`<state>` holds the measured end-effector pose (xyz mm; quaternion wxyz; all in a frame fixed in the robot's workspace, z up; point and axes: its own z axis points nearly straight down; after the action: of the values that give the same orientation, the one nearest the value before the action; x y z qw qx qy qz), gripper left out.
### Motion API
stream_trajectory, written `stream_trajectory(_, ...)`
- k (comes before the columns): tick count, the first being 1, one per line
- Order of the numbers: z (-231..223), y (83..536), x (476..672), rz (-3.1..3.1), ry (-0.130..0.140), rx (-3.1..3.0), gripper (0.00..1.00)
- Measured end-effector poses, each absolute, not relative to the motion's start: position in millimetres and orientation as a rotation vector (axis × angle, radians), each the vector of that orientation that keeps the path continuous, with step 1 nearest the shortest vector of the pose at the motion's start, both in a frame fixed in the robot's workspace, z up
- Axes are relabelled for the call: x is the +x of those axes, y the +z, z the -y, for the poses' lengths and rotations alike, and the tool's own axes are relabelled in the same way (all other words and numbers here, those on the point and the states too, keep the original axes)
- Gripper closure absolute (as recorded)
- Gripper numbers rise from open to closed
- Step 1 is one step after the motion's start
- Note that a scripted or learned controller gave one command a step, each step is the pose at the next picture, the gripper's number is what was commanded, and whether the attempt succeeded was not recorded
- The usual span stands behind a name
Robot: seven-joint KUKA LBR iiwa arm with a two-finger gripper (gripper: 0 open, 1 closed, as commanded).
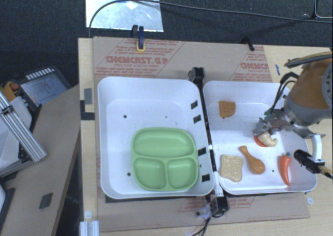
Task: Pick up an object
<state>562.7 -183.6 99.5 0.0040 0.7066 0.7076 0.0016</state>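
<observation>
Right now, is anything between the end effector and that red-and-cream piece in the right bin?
Nothing visible. The end effector sits directly over the red-and-cream piece in the right bin. The drumstick, carrot, cracker and brown piece all lie apart from it.

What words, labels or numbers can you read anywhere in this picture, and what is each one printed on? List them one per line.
"CHEMCAST GP" in red, on the brown board behind the left bin.
"CHEMCAST" again in red, partly cut off, on the same board behind the right bin.
Fainter red print along the board's front edge: too blurred to read.
The grey device at far left: any marks on it are too small to read.
</observation>
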Motion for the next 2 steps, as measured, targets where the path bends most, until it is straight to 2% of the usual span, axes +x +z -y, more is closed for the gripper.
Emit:
stream_trajectory(1,181.0,153.9,574.5,-2.222,0.005,2.212,1.0)
stream_trajectory(2,182.9,218.5,574.5,-2.222,0.006,2.211,1.0)
